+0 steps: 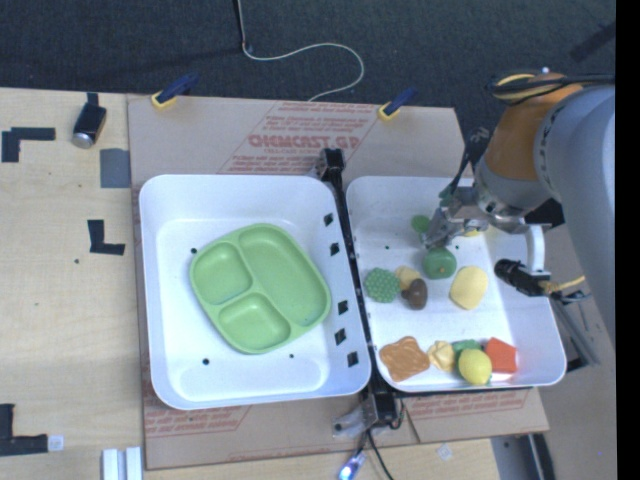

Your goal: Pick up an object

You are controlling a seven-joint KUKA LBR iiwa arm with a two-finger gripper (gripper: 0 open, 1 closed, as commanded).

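Note:
My gripper (pixel 441 236) reaches down into the right bin (pixel 530 353) from the right, its tip just above a round green toy (pixel 439 264). A smaller green piece (pixel 421 225) lies just left of the fingers. Nearby in the same bin lie a yellow lemon-shaped toy (pixel 468 288), a brown piece (pixel 414 293), a dark green textured ball (pixel 381 285), a toast slice (pixel 404 359), a small yellow piece (pixel 442 354), a yellow ball (pixel 475 366) and a red block (pixel 502 356). Nothing shows between the fingers.
The left bin (pixel 165 208) holds a light green divided plate (pixel 260 286). Black clips run along the divider (pixel 345 268) between the bins. The arm's grey body and orange band (pixel 525 138) fill the upper right.

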